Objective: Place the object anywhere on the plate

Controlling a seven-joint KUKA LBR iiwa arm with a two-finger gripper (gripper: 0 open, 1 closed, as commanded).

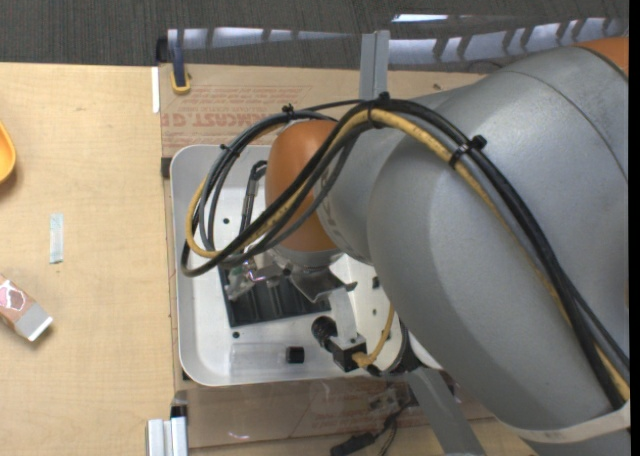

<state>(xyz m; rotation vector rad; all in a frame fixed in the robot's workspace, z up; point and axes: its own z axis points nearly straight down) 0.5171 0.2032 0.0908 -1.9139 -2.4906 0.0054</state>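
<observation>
Camera view: we see the arm (480, 234) low over a white bin (185, 244), likely reaching; its gripper (262, 289) state we cannot tell.

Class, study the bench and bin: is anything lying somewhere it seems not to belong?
Yes. On the wooden bench, left of the white bin, lie strays: a small wrapped packet, a pale strip and an orange item cut off at the edge.

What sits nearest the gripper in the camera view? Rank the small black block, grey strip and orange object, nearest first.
1. small black block, in the white bin, just below the gripper.
2. grey strip, out on the bench at left.
3. orange object, at the far left edge.
</observation>
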